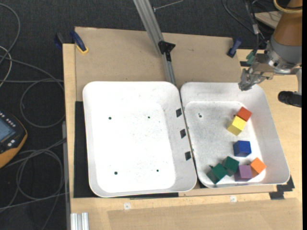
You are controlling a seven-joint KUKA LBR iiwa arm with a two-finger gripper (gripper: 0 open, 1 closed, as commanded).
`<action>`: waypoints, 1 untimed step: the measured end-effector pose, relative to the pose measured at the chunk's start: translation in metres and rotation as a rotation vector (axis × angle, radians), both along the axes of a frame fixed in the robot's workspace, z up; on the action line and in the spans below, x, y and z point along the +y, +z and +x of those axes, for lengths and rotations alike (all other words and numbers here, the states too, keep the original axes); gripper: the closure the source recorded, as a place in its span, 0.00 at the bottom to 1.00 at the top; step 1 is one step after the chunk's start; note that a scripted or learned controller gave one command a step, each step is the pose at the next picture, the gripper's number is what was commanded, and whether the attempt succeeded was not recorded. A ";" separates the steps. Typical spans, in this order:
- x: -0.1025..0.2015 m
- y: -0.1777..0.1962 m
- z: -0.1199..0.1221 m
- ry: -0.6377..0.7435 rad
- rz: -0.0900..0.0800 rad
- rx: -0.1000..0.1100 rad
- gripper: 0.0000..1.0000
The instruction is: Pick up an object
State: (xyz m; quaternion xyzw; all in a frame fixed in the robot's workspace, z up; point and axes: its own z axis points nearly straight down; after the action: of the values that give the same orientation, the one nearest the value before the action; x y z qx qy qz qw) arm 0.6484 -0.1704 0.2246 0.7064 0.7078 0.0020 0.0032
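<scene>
Claw (245,83) tips blurred, green blocks (223,169) overlapping

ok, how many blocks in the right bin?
7, all in the right bin: red-orange block touching yellow block near the middle, blue block below, then two green blocks, purple block, orange block along the near edge.

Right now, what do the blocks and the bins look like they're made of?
The blocks, like the yellow block and blue block, look like painted wood or hard plastic: crisp edges, flat matte colour. I can't tell which. The right bin and left bin look like thin moulded plastic: rounded corners, smooth white, dark speckles.
</scene>
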 end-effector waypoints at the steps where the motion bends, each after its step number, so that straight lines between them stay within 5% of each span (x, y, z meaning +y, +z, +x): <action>1: 0.058 -0.005 0.010 0.005 0.004 0.007 1.00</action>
State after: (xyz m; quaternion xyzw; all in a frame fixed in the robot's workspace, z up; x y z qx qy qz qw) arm 0.6580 -0.1126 0.2192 0.7047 0.7095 0.0010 -0.0006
